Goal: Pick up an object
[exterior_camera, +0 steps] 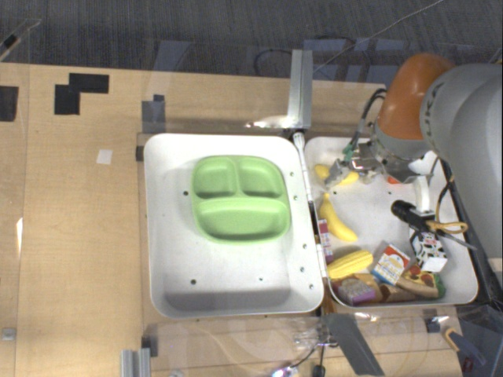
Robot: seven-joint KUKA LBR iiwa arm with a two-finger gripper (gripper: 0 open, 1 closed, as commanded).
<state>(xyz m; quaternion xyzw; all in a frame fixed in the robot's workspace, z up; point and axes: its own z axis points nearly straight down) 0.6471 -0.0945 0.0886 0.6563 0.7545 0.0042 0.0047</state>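
We see the gripper [351, 166] low in the right bin [465, 287], near its upper-left corner and right against a small yellow piece [328, 176] – we cannot tell whether it is open or closed, or whether it has the piece. Below it lie a banana [338, 223] and, along the bin's lower edge, corn [350, 263], a box [390, 265] and a pizza slice [418, 283], crowded close together. The left bin [169, 293] holds a green plate [238, 197] – upright, well apart from the gripper.
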